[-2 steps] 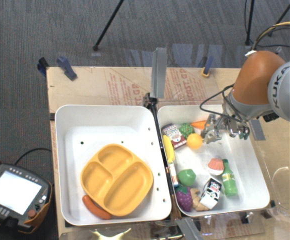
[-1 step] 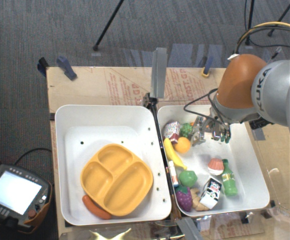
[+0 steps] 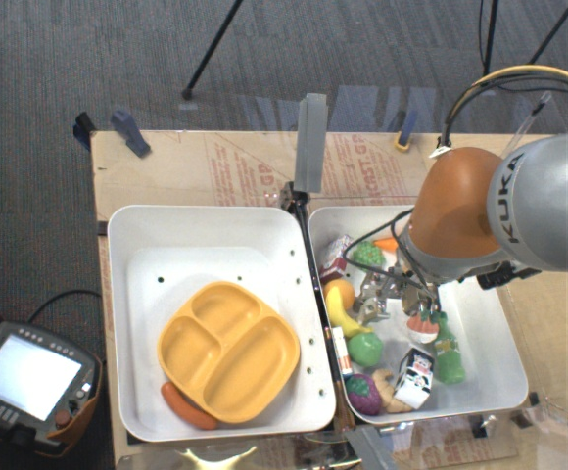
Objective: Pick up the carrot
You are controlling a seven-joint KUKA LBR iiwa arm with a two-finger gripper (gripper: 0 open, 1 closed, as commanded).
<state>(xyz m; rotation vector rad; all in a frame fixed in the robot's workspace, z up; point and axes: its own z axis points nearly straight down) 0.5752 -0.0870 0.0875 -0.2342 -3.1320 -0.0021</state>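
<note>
The carrot [image 3: 387,245] shows as a short orange tip at the back of the right bin [image 3: 495,360], beside a leafy green piece [image 3: 367,255]. The arm's orange wrist band covers the rest of it. My gripper [image 3: 386,300] hangs low over the middle of the right bin, just in front of the carrot and to the right of a yellow banana [image 3: 337,302]. Nothing can be made out held in it.
The right bin also holds a green round fruit [image 3: 365,348], purple grapes [image 3: 362,393], a small milk carton [image 3: 414,376], a green bottle [image 3: 449,357] and a red-and-white item [image 3: 421,327]. In the left bin [image 3: 137,262] lie a yellow divided plate [image 3: 229,351] and an orange sausage [image 3: 188,406].
</note>
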